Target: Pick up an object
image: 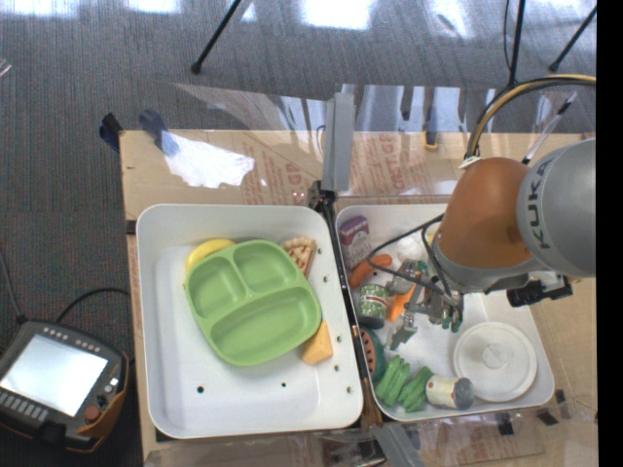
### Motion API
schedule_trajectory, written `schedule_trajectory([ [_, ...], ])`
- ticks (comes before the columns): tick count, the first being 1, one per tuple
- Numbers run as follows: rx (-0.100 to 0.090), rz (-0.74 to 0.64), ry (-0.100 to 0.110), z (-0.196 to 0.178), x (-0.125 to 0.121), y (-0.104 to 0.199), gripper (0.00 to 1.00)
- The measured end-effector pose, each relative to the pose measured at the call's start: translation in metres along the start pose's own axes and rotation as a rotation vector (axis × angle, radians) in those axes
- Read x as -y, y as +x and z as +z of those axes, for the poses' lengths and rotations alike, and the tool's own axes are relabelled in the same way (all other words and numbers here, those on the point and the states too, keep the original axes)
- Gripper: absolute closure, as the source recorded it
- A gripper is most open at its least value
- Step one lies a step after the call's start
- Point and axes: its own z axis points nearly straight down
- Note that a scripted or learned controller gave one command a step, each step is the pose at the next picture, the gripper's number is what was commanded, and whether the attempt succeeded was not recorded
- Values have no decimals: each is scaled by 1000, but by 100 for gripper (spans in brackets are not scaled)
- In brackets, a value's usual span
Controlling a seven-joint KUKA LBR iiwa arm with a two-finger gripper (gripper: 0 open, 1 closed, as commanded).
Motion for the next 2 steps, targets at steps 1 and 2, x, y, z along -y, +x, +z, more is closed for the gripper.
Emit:
schedule_trajectory([
  [1, -2, 1, -1, 0, 5, 11, 0],
  [2, 0, 123, -3, 0, -8, -58, 0],
])
